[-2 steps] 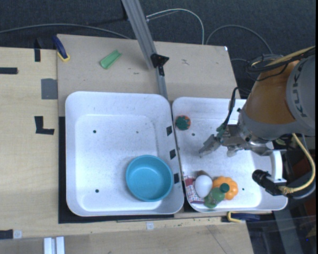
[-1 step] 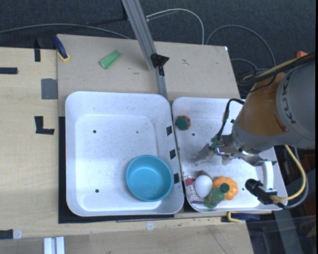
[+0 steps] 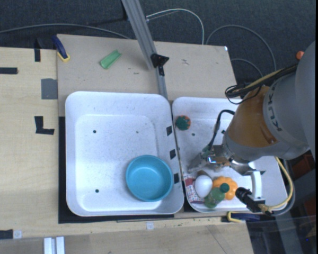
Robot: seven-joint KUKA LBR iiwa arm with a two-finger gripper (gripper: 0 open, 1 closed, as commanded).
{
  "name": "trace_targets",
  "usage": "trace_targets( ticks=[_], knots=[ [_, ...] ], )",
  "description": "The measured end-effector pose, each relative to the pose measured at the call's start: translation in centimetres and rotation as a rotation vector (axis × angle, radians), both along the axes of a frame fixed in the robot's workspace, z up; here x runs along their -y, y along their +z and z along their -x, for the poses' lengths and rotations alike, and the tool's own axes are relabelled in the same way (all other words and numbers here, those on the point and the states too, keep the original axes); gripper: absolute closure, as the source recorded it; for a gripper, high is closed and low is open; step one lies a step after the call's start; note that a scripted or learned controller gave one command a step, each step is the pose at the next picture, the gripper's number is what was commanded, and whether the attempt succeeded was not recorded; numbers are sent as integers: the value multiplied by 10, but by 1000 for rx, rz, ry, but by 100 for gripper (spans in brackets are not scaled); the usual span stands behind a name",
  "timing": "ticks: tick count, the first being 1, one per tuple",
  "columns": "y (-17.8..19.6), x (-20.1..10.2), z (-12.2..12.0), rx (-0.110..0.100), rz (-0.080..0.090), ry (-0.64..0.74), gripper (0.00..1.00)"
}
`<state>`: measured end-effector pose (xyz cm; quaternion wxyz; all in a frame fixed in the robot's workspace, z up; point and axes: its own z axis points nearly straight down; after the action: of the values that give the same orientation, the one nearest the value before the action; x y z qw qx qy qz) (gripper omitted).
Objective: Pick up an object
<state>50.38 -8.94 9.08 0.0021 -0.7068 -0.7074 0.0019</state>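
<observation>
Looming over the right bin [image 3: 199, 106], the grey arm [image 3: 286, 115] with its orange band hangs closest to the lens, and its gripper [image 3: 214, 160] sits low in that bin's middle. Whether the jaws are spread or pressed together cannot be told; nothing shows between them.

Candidates cluster at the right bin's near edge: a smooth white egg [image 3: 203, 185], a glossy orange toy [image 3: 225, 187] and a small green piece [image 3: 214, 197] touching both. A small green-and-orange ball [image 3: 183, 122] lies near the bin's far left corner. A round, smooth blue bowl [image 3: 149, 177] rests in the left bin [image 3: 95, 110], by its near right corner.

This looks like the approach step, with no grasp yet. Next, the gripper probably needs to shift toward the near edge, centre over one piece, descend and close; the egg's curved surface could slip.
</observation>
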Motion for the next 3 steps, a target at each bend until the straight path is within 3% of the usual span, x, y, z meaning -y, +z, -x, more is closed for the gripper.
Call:
trace_targets(
  ticks=[1,3],
  knots=[
    [12,-1,0,-1,-2,1,100],
    [107,3,-6,9,1,1,100]
  ],
)
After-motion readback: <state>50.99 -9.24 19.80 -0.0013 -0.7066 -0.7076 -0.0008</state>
